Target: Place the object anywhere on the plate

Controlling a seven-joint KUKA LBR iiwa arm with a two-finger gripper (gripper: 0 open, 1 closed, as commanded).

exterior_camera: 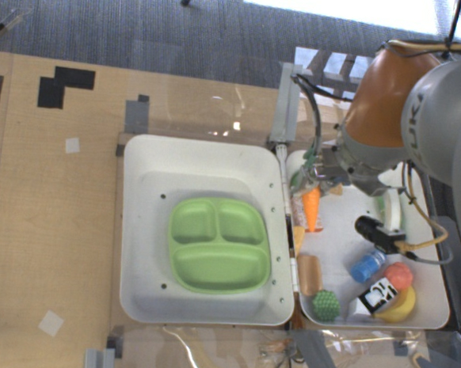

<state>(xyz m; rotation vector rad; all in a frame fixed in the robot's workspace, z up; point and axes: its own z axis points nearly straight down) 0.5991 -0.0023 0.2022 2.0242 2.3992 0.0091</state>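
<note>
The green plate [219,244] in the left bin carries nothing; the claw [317,178] sits low over the carrot [312,209] in the right bin, grip state indeterminable, placement outstanding.

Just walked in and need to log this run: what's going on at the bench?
The arm's gripper is down in the right bin, just above an orange carrot near its left wall. The green plate sits in the left bin with nothing on it, so no object has been placed yet.
</note>
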